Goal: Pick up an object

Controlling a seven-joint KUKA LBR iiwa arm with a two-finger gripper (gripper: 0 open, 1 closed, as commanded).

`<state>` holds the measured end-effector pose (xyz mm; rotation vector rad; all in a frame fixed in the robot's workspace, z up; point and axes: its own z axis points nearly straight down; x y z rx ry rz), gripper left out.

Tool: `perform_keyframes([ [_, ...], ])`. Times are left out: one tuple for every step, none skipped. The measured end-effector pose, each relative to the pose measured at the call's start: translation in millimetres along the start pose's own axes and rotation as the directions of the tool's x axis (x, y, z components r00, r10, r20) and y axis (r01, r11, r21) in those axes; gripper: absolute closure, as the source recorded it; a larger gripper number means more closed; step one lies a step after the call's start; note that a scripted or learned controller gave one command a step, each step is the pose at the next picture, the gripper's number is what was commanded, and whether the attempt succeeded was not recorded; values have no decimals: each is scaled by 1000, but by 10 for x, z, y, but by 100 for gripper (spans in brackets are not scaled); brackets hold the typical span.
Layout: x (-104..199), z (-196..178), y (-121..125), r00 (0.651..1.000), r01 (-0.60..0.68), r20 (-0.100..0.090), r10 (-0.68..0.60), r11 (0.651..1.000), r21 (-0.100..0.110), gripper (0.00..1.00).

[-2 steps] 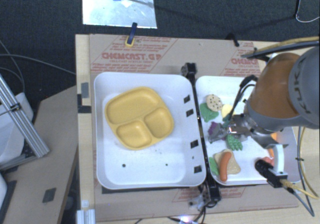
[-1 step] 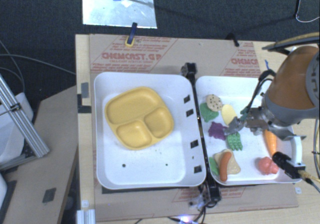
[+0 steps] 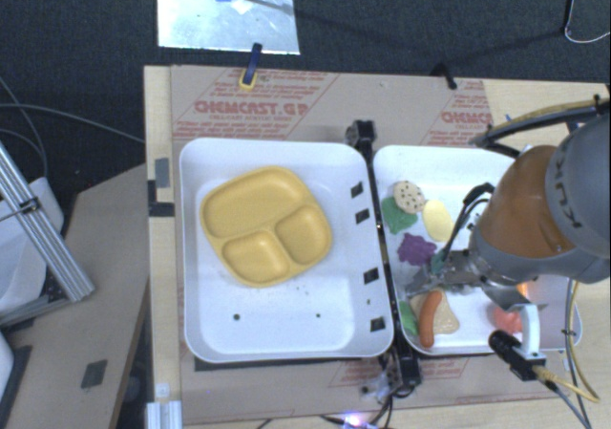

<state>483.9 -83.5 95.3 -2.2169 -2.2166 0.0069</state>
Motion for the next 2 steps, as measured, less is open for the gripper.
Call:
perform_keyframes([
  [0,-152,31,1000,1,1,-1,1000,-10,100],
  [887,-929,34,1000,12,-1,-12,1000,-15,100],
])
